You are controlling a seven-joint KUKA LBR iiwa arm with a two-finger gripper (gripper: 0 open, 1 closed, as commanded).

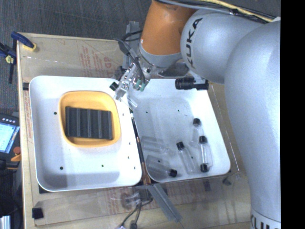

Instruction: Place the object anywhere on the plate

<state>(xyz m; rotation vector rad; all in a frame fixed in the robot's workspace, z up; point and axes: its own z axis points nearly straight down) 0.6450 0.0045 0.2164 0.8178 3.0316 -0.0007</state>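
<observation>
My gripper (125, 86) hangs over the far edge of the bench, right above the seam between the two white bins, near the top left corner of the right bin (217, 128). Something small and clear, tube-like, shows just under the fingertips, but I can't tell if it's pinched between them or just lying in the bin, so jaw state: cannot tell. The plate (88, 99), yellow rim with a dark ribbed slab in its middle, sits in the left bin (43, 128) and has no vial on it. Clear vials with black caps (204, 152) lie scattered in the near half of the right bin, one capped vial (196, 122) a bit further back, another near the front left corner (159, 168). My read: the task is not finished, nothing delivered yet. I'm closer to the plate than the vial pile is, so either mid-carry or coming in with nothing. Left to do: confirm a hold, cross over the bin wall, set the vial down on the plate.
</observation>
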